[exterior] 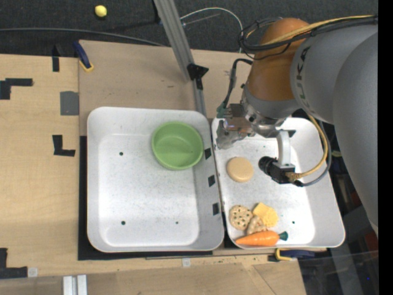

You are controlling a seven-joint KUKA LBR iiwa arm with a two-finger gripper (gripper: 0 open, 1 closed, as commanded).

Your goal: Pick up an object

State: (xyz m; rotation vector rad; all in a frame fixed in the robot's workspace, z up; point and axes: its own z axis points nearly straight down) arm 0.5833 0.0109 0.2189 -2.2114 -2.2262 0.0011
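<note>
Four food items lie in the right bin (325, 226) with my hand (228, 133): a tan bun (239, 169) just below it, then a cookie (239, 216), cheese wedge (266, 213) and carrot (261, 239) farther down. I cannot tell my grip's state. A green bowl (177, 145) sits left.

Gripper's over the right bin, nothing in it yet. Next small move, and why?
Probably shift the gripper toward the bin's near edge and lower it over the tan bun. It hangs at the far-left corner of the right bin, the bun lies just below it in view, alone with bare floor around it. The cookie, cheese and carrot are crowded together farther off.
</note>
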